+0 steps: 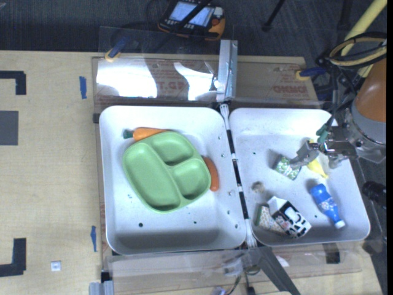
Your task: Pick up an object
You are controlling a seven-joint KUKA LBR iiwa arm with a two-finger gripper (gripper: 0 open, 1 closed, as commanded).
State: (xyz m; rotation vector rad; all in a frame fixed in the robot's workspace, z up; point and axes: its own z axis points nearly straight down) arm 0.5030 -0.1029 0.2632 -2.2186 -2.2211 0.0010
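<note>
We see an evenly bright scene lit from above. Strong white glare washes out the clear panel (156, 78) at twelve o'clock, behind the left bin (116, 165). Soft shadows pool along the bins' six o'clock walls and under the green tray (166, 171). Focus is slightly soft throughout; small items in the right bin (350, 226) look grainy. The floor at twelve o'clock stays dim.

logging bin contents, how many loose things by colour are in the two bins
green: 2, the divided tray and a small packet
orange: 2, one piece above the tray, one at its right
blue: 1, bottle
yellow: 1, piece
black and white: 1, item
total: 7
</note>
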